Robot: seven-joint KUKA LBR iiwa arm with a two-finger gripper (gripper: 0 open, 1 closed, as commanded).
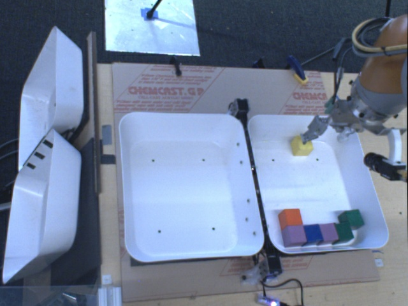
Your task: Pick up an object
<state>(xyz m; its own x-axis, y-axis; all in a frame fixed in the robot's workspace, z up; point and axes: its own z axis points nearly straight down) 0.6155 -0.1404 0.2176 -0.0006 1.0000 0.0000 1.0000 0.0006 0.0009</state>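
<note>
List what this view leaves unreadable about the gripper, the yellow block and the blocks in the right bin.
- Gripper: too small and blurred to judge its fingers; contact with the yellow block is unclear.
- Arm: cut off by the right edge of the camera view.
- Block cluster in the right bin: blocks overlap, so their count and stacking are uncertain.
- Green block: partly hidden against the bin wall.

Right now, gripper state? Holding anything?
Gripper: at the yellow block in the right bin; open or shut cannot be told, nor whether it holds the block.
</note>
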